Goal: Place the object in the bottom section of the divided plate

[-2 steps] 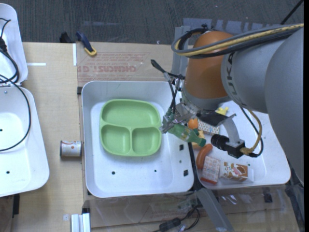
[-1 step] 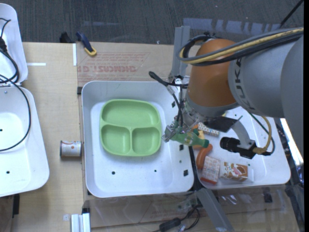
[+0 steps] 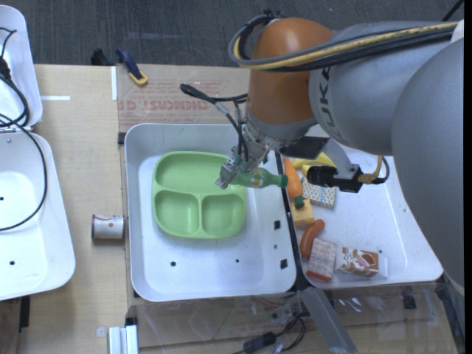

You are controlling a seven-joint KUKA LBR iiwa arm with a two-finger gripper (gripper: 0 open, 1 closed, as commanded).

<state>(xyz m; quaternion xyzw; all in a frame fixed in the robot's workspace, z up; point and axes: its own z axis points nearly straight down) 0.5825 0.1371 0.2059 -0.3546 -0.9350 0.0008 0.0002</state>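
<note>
A light green divided plate (image 3: pixel 198 195) lies in the left bin (image 3: pixel 206 279), with one wide section at the far side and two smaller sections at the near side. My gripper (image 3: pixel 231 174) hangs over the plate's right edge, near the wide section. It is shut on one end of a small green bottle (image 3: pixel 264 179), which sticks out to the right, lying level above the bin's right side. The grey arm and its orange band cover the bin's far right corner.
The right bin (image 3: pixel 413 257) holds an orange carrot (image 3: pixel 293 178), a patterned white box (image 3: pixel 318 195), a yellow piece (image 3: pixel 302 214), a red sausage (image 3: pixel 311 236) and two snack packets (image 3: pixel 341 261). A small can (image 3: pixel 108 227) lies on the bench left of the bins.
</note>
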